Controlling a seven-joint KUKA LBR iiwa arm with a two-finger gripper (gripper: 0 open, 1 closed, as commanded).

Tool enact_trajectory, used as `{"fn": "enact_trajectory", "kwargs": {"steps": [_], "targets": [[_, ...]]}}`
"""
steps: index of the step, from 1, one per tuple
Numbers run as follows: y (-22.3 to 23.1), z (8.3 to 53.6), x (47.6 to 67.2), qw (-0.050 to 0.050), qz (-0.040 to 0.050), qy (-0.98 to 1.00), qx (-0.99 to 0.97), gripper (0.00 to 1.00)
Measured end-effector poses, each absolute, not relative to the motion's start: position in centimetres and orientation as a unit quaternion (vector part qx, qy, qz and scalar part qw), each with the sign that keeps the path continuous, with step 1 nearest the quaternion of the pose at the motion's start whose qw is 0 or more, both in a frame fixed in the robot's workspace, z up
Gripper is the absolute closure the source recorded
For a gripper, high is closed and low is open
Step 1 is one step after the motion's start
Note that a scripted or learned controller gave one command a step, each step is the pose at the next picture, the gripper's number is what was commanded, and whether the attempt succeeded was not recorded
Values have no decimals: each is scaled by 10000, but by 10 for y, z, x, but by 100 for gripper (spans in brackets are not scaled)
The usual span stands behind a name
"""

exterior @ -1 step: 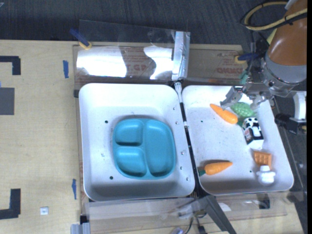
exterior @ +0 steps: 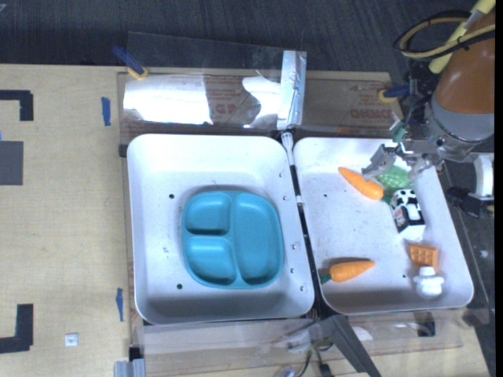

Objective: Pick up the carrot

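Note:
Two carrots lie in the right bin (exterior: 346, 226). One carrot (exterior: 360, 183) lies slanted near the bin's back, its green top (exterior: 391, 181) pointing right. The other carrot (exterior: 350, 270) lies near the front edge, close to the divider between the bins. My gripper (exterior: 402, 162) hangs over the back right part of this bin, just right of and above the back carrot's green top. Its fingers stand apart with nothing held between them.
A blue divided plate (exterior: 233, 236) sits in the left bin (exterior: 157, 171). Along the right bin's right side lie a black-and-white item (exterior: 407, 209), an orange waffle-like piece (exterior: 423, 254) and a small white item (exterior: 429, 283). A clear plastic sheet (exterior: 212, 93) stands behind the left bin.

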State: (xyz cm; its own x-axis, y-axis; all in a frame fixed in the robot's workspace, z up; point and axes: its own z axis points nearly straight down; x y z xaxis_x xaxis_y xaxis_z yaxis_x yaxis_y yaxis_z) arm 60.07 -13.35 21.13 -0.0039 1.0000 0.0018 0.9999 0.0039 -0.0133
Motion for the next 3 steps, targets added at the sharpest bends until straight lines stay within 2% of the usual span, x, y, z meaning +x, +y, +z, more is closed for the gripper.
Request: {"fn": "enact_trajectory", "kwargs": {"steps": [1, 2, 3], "targets": [[-124, 98, 640, -8, -15, -6173, -7867, 0], [-124, 105, 640, 3, -5, -6174, -7866, 100], [-50, 187, 668, -8, -21, -5591, -8291, 100]]}}
